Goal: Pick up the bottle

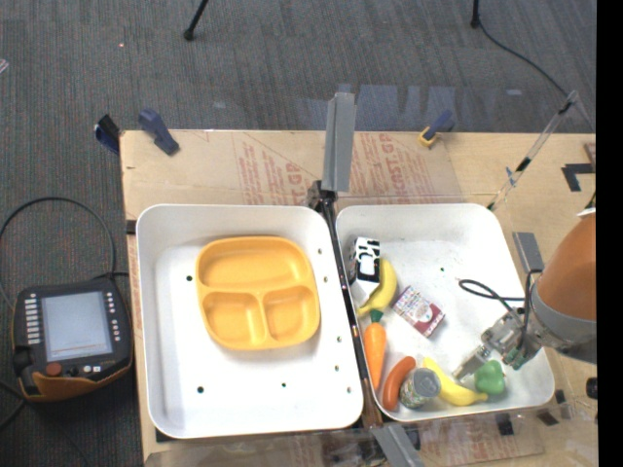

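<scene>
The bottle (420,387) sits in the right bin (458,224), down near that bin's front edge. From up here you mostly see its grey cap end, so it looks to be standing more or less upright, long axis pointing up toward the camera. I can't make out a label.

It's pretty crowded in there. A red pepper-ish toy (397,381) is touching the bottle on its left, and a carrot (375,351) lies just past that, running along the bin's left wall. A yellow banana (454,385) curls against the bottle's right side, with a green toy vegetable (491,378) just beyond it. Farther back from the bottle there's a second banana (381,289), a black-and-white box (364,258), a small red-and-white carton (418,310) and a loop of black cable (481,290).

The gripper (494,350) hangs to the right of the bottle, right over the green vegetable, not touching the bottle. Honestly can't tell whether its claw is spread or closed.

To the bottle's left, the other bin (165,358) holds a yellow divided plate (259,291). Both bins rest on a plywood bench (243,168), over grey carpet (146,47), and a teach pendant (70,342) lies on the floor way off left.
</scene>
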Robot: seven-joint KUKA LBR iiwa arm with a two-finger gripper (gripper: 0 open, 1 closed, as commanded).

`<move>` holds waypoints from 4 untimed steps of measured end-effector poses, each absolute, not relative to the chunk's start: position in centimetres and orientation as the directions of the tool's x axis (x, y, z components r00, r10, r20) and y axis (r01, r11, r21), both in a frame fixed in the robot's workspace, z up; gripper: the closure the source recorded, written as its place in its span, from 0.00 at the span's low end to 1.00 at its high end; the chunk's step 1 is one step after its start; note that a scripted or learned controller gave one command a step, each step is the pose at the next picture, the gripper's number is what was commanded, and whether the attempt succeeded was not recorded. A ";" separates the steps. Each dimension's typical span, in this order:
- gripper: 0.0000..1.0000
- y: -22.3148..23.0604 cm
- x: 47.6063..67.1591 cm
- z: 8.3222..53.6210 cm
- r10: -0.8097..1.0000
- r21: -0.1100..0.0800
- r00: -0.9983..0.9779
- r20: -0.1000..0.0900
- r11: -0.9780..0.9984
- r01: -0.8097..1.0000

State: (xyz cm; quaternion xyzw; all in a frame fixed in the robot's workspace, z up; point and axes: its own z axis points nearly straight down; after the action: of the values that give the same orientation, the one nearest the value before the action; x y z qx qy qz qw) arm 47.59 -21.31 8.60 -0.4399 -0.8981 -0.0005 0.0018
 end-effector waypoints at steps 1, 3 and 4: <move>1.00 -21.3 47.6 9.4 0.794 0.000 -0.608 0.006 0.608 0.794; 0.00 -15.4 47.7 22.5 0.814 -0.002 -0.582 0.002 0.582 0.813; 0.00 -21.3 47.5 9.6 0.794 -0.002 -0.608 0.004 0.608 0.794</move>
State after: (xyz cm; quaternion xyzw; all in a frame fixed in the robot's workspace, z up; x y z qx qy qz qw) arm 47.54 -21.31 9.60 -0.4427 -0.8967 -0.0003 0.0023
